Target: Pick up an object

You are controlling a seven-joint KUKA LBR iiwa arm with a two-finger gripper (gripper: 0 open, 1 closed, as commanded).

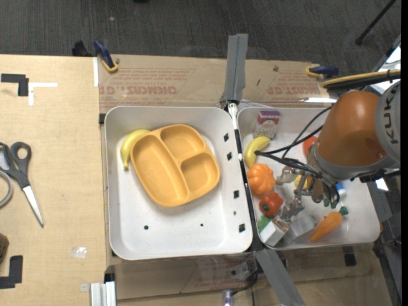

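The arm [354,132] reaches in from 3 o'clock over the right bin [357,238], its orange band hiding much of that bin's middle. The gripper [294,204] hangs low over the bin's clutter, at about 7 o'clock from the orange band; its metal parts blend with cables and the things beneath, so I cannot tell how far it is open or whether it has hold of anything.

The objects to pick lie in the right bin. A small orange pumpkin [261,178] sits by the bin's left wall, with a banana [255,148] just at 12 o'clock of it and a red tomato-like piece [270,204] at 6 o'clock. A carrot [327,225] lies tilted near the bin's 5 o'clock side. A small carton with a purple label [267,123] stands at the bin's 11 o'clock corner.

The left bin [127,234] holds a yellow divided plate [173,163], with a second banana [131,144] touching its 10 o'clock edge. Scissors [22,177] lie on the tabletop [51,132] at 9 o'clock.
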